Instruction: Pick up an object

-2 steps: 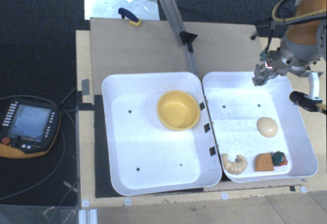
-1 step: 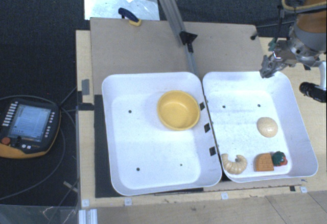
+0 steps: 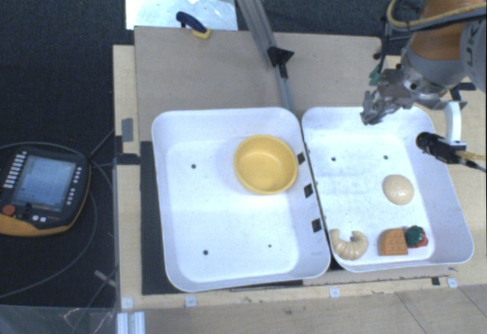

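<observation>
The right bin (image 3: 358, 173) holds a pale round egg-like object (image 3: 397, 189), a curled cream shrimp-like piece (image 3: 349, 244) and an orange block with a red and green top (image 3: 401, 240) near its front wall. A yellow bowl (image 3: 265, 163) sits in the left bin (image 3: 198, 249) near its upper right part. My gripper (image 3: 372, 113) hangs over the back edge of the right bin, well above and behind the objects, with nothing visible between its fingers.
A metal pole (image 3: 259, 20) slants across the bench behind the bins, ending in a black clamp (image 3: 279, 57). A teach pendant (image 3: 38, 188) lies on the floor at the left. A black cylinder (image 3: 434, 144) sticks out from the arm over the right bin.
</observation>
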You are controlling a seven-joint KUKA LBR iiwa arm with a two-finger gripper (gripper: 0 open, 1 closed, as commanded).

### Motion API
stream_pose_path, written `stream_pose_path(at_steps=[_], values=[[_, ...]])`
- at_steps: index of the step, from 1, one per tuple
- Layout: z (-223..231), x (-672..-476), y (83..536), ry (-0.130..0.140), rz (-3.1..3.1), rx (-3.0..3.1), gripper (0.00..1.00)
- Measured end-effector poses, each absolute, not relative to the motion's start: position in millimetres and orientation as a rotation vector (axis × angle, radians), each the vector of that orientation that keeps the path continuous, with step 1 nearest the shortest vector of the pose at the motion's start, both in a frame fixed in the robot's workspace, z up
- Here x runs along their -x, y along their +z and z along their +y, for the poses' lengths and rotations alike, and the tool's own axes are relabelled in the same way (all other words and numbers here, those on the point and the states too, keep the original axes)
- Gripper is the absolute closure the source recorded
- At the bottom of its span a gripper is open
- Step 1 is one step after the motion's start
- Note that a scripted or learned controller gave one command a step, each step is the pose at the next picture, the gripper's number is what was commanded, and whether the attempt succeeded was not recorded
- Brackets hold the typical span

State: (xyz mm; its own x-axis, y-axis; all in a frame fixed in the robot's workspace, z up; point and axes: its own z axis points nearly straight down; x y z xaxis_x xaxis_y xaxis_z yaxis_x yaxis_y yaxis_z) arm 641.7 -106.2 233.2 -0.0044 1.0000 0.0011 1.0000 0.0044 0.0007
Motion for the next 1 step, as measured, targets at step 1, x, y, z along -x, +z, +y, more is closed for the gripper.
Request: stream_pose_path(at_steps=[1], values=[[-56.6, -622.2, 222.9, -0.001, -2.225, 2.217, 1.0]])
